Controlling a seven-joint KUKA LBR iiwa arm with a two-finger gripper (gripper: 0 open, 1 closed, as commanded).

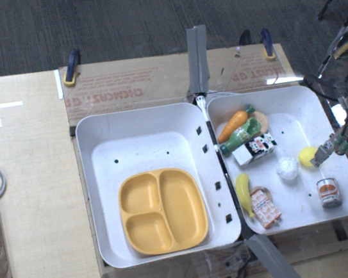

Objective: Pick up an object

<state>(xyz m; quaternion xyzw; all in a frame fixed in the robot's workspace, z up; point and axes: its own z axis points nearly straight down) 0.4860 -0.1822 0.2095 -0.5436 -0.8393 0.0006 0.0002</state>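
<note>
Lemon (307, 157) in right bin (327, 120), round, no clear long axis. Gripper (320, 156) touching its right side, angled down-left; finger spacing unreadable.

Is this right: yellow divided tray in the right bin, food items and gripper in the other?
Not quite. The camera view shows the yellow divided tray in the left bin. The food items, such as the carrot and can, and the gripper are in the right bin.
</note>
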